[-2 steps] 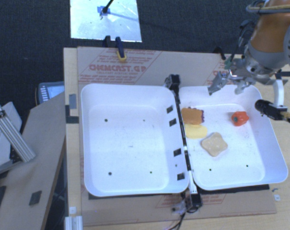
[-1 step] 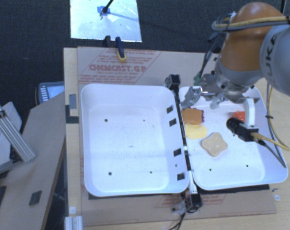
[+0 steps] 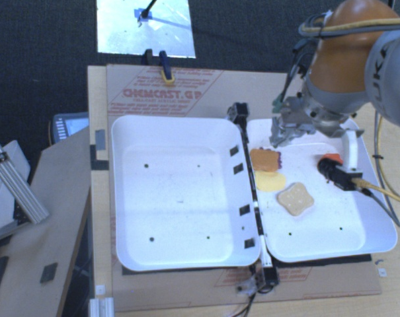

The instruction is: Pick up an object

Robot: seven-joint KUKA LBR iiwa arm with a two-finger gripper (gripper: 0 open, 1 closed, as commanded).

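Observation:
In the right bin (image 3: pixel 358 236), my gripper (image 3: pixel 281 137) hangs over the far left corner, just above and behind an orange-brown slab (image 3: pixel 264 160). A bit of purple (image 3: pixel 280 158) shows at the slab's right edge. In front of the slab lies a flat yellow disc (image 3: pixel 271 181). Nearer still is a beige toast-shaped piece (image 3: pixel 295 199). A small orange-red thing (image 3: pixel 331 158) lies to the right, towards the bin's far side. I see nothing between the gripper's fingers.
The left bin (image 3: pixel 130 197) adjoins the right one along a clipped middle rim (image 3: pixel 249 190). The arm's orange and grey body (image 3: pixel 352 51) looms over the right bin's far side. Both bins rest on cardboard (image 3: pixel 163 91).

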